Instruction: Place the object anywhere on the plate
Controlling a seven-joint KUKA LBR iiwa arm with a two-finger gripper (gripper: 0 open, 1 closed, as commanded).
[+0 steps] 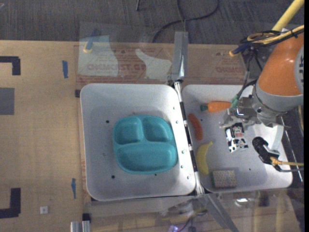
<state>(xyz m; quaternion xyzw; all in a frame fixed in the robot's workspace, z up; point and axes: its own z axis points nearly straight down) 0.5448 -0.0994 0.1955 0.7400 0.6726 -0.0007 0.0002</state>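
A teal plate [144, 144] with three compartments lies in the middle of the left bin [94, 129]. The right bin [276, 177] holds an orange carrot [219, 106] at the back and a red pepper-like piece [195, 126] by the left wall. Near its front lie a yellow banana [203, 157] and a speckled sponge [224, 178]. My gripper [236, 138] points down over the middle of the right bin, between the carrot and the sponge and right of the banana. I see nothing held in it.
A metal divider [186, 129] separates the two bins. The arm's grey and orange body [282, 81] covers the right bin's back right corner. A black fitting with a yellow cable [264, 150] hangs just right of the gripper.
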